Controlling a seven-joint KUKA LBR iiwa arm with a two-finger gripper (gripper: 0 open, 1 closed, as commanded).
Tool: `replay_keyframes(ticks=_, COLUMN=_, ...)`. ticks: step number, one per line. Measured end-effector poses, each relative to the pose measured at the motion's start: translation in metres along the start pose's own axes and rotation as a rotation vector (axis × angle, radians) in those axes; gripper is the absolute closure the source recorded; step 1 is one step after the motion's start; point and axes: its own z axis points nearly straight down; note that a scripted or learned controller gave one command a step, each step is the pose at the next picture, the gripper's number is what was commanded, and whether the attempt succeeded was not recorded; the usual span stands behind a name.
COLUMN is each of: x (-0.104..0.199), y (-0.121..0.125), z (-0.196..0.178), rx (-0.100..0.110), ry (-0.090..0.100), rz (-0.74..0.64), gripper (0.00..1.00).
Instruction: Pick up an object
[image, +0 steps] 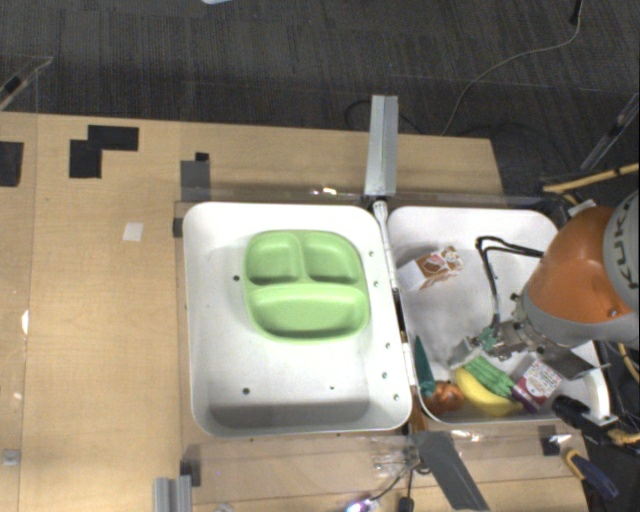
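On the table (90, 300), the left bin (215, 330) held a green divided plate (305, 283), lying flat and untouched. In the right bin (470, 225), a white packet (435, 266) lay near the top. A heap sat in the near corner: a banana (480, 392), a green toy (490, 374) and a reddish piece (447, 397). The claw (500, 338) hung just above that heap; whether it was apart or together could not be told. Nothing looked lifted, so the pick seemed yet to come. The arm's orange band (585, 275) hid the bin's right side.
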Motion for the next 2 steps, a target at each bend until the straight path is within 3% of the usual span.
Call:
replay_keyframes(ticks=1, x=0.0, y=0.002, z=-0.011, rx=-0.005, ry=-0.002, rz=-0.001, gripper=1.0)
replay_keyframes(ticks=2, x=0.061, y=0.104, z=-0.088, rx=-0.003, ry=-0.001, rz=0.043, gripper=1.0)
